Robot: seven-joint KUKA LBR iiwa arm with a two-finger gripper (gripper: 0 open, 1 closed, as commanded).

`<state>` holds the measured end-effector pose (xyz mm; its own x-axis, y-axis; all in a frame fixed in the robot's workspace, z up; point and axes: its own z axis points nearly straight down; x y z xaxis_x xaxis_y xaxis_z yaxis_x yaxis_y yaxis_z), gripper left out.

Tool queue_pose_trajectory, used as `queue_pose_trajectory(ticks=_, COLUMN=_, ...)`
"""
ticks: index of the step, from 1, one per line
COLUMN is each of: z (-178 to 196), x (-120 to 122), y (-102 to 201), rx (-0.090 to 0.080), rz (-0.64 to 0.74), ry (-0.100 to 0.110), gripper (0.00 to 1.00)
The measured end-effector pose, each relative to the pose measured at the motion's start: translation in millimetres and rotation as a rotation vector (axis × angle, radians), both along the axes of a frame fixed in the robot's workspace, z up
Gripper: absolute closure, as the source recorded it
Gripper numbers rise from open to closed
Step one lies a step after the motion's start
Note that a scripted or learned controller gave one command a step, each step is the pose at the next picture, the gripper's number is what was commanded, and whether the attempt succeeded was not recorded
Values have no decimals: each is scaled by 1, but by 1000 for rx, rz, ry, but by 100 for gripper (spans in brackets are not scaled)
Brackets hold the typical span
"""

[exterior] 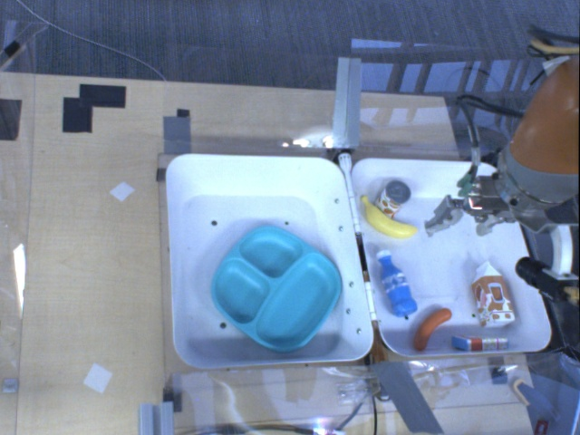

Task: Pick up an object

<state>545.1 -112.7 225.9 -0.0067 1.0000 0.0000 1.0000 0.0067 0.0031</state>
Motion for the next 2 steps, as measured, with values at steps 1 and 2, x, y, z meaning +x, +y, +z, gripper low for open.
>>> queue_pose_trajectory(ticks=1, z=-135, x=-23, y=26, rx=0, rz=22, ry=-6, gripper=0)
queue_pose_trajectory(ticks=2, z=-135, x=-52, y=20, rx=-2, rz=79, ry=-16, gripper=0)
